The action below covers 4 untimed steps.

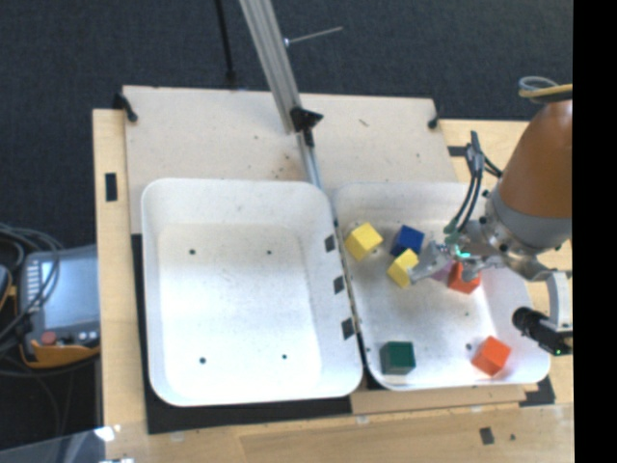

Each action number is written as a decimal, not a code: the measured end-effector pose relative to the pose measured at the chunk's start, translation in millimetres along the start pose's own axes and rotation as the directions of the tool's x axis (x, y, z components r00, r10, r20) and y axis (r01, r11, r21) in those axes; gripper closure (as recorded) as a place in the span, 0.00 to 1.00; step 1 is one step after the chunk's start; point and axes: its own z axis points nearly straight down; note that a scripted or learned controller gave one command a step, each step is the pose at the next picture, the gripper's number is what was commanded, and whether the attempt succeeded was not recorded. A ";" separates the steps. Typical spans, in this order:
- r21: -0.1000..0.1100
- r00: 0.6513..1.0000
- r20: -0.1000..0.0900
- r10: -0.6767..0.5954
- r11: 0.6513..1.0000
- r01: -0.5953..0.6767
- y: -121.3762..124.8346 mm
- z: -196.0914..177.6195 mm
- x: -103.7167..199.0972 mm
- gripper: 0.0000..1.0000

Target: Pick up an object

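The right bin point(434, 379) holds several small blocks. A yellow cube point(363, 240) lies near its left wall, with a blue cube point(408, 239) just to its right. Below the blue cube sits a smaller yellow block point(401, 270). My gripper point(431, 264) hangs low over the bin's middle, its tip right beside that yellow block. A red block point(464, 279) lies just right of the gripper, partly under the wrist. A green cube point(396, 357) and an orange cube point(492, 355) rest near the bin's front wall.
The left bin point(241, 287) adjoins the right one along a shared wall with black clips. A slanted aluminium post point(275, 56) rises behind the bins. The orange-banded arm point(540, 172) overhangs the right bin's right side.
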 end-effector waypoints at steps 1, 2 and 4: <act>0.008 1.000 0.001 0.002 1.000 -0.002 -0.6 63.1 1.2 0.00; 0.006 1.000 0.001 0.003 1.000 -0.003 0.9 105.8 2.0 0.00; -0.005 1.000 0.002 0.010 1.000 -0.010 3.1 121.6 -0.7 1.00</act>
